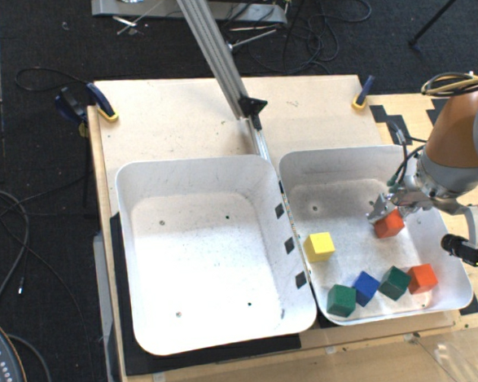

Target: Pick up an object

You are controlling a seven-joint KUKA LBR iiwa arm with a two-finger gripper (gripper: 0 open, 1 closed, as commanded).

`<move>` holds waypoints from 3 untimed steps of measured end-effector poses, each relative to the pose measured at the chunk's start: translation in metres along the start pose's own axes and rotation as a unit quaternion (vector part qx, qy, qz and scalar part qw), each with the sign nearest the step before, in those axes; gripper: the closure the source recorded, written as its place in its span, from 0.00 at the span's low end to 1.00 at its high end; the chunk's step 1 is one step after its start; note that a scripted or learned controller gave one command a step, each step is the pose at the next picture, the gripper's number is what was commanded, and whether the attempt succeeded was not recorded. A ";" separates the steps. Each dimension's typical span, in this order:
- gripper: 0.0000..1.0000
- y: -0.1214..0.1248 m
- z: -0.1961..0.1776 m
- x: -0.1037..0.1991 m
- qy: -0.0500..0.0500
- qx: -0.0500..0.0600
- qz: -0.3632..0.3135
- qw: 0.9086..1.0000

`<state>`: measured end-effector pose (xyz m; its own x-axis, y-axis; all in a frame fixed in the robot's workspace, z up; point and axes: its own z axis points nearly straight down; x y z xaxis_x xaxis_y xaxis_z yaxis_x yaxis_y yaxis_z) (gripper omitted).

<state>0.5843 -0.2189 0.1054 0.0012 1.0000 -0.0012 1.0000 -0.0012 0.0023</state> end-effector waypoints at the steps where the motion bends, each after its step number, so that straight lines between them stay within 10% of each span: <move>1: 1.00 0.039 -0.080 0.068 0.001 -0.004 -0.006 1.000; 2: 1.00 0.036 -0.084 0.063 0.000 0.000 -0.003 1.000; 3: 1.00 0.074 -0.090 0.145 0.002 -0.001 -0.006 1.000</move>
